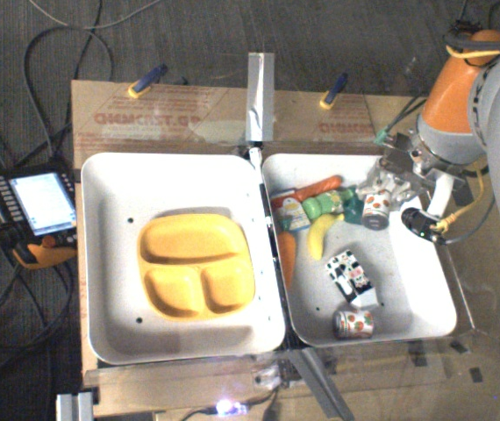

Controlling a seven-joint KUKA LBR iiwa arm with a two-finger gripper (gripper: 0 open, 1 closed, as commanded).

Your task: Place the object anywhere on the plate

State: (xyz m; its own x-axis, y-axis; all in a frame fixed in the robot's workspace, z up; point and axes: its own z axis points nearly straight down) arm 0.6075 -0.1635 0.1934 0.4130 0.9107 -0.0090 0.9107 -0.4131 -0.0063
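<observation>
1. A small red-and-white can [353, 324] lay nearest the camera, near the right white bin's [425, 310] front wall.
2. The hand [389, 185] hung over that bin's far corner, just beside a second small can [375, 210]; its finger state could not be told.
3. The yellow compartmented plate [197, 264] lay in the left white bin [110, 235], well apart leftward, past the raised rims between the bins.

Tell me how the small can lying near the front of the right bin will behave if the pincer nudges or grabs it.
The small can lies on its side, so a nudge would likely roll it across the flat floor of the right bin. Its rounded, probably smooth wall may slip out of a grasp across its curve. It looks small and probably light, so an off-centre touch could spin it.
</observation>
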